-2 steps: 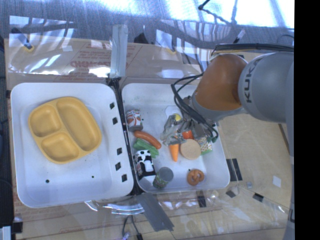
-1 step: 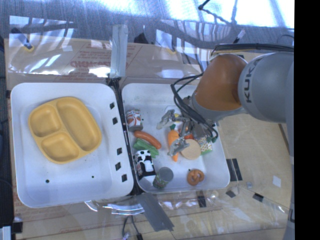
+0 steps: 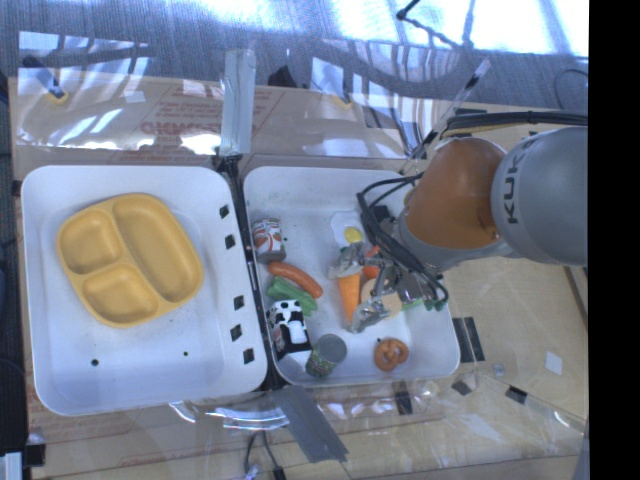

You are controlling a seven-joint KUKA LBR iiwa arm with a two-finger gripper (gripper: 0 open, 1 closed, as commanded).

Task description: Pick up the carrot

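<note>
The carrot is a short orange wedge lying in the right bin, near its middle, pointing toward the front. My gripper is down inside that bin, right beside the carrot on its right side and touching or nearly touching it. The arm's orange band and grey wrist hang over the bin's right half and hide what lies beneath them. The carrot rests on the bin floor, and the view does not settle whether it is gripped.
Around the carrot in the right bin lie an orange-red sausage, a green piece, a cow-patterned carton, a grey can, a pretzel and a small tin. The left bin holds a yellow divided tray.
</note>
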